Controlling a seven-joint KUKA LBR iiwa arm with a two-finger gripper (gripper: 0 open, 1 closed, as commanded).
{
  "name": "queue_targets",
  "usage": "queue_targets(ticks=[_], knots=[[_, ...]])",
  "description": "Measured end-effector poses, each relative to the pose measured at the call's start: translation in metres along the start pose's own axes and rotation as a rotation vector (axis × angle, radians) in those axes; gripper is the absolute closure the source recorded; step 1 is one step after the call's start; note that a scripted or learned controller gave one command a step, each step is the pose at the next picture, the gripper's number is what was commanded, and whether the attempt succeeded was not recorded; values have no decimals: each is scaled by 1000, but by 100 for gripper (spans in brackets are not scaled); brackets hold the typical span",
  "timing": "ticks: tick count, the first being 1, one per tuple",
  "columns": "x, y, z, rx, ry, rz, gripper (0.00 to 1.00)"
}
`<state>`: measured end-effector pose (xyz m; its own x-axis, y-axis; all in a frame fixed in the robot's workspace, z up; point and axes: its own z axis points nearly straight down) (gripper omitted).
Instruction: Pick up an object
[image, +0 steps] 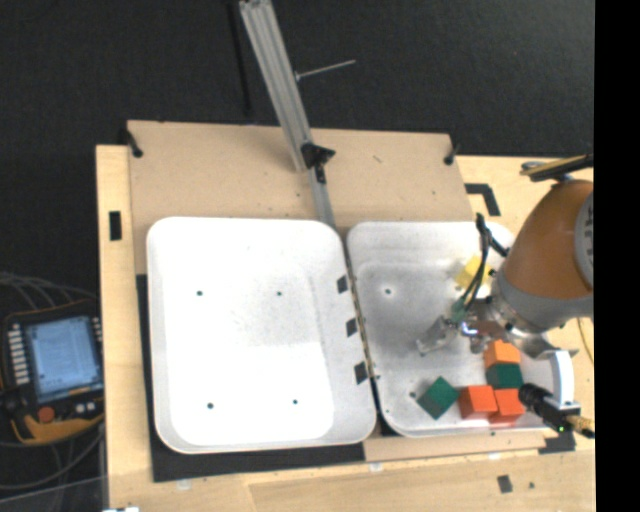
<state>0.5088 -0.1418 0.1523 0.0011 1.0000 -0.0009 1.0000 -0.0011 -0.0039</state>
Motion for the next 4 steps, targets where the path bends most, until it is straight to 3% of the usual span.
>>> queue_targets(ticks=[1, 2, 4], knots=[[-1, -1, 52, 0, 0, 0, 0], [-2, 2, 39, -10, 0, 7, 100], [-6, 16, -73, -11, -1, -4, 100]])
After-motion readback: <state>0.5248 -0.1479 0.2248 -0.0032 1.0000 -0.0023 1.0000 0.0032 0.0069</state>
